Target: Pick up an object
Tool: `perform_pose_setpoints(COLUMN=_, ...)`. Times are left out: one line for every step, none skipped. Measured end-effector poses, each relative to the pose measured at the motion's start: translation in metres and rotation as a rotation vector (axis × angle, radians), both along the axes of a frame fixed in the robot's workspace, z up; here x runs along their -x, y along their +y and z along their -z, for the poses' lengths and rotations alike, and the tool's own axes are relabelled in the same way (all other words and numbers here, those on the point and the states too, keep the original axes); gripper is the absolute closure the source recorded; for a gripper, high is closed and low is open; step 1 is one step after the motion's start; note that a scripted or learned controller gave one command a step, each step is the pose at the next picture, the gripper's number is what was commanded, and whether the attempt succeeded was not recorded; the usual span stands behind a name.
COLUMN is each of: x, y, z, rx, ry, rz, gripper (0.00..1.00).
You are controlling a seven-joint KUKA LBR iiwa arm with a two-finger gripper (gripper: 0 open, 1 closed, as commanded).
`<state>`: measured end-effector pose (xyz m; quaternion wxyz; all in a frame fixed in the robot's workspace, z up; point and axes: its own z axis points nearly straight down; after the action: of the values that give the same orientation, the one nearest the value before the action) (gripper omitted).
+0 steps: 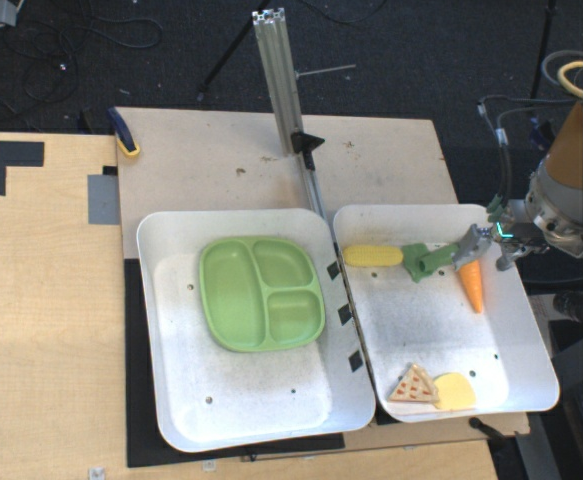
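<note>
Grey gripper [488, 245] partly hides the orange carrot's [471, 286] top end.

Bench [371, 158] under two white bins [171, 368]

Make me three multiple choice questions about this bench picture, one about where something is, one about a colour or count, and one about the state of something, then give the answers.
1. Where does the green divided plate lie?
A. in the left bin
B. in the right bin
C. on the wooden board

2. What colour is the carrot?
A. purple
B. orange
C. white

3. How does the pizza slice stand with the yellow piece?
A. at opposite ends of the bin
C. side by side at the right bin's near edge
B. stacked on the plate

Answers: 1 A, the plate sits in the left bin. 2 B, it is plainly orange, near the end effector. 3 C, they lie together in the right bin.
</note>
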<state>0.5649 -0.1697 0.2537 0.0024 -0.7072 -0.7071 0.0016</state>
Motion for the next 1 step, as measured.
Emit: perform_pose_setpoints(x=-0.0007, y=-0.0001, z=-0.0012, rx=0.001, ry=-0.003, rz=0.000, gripper=0.00)
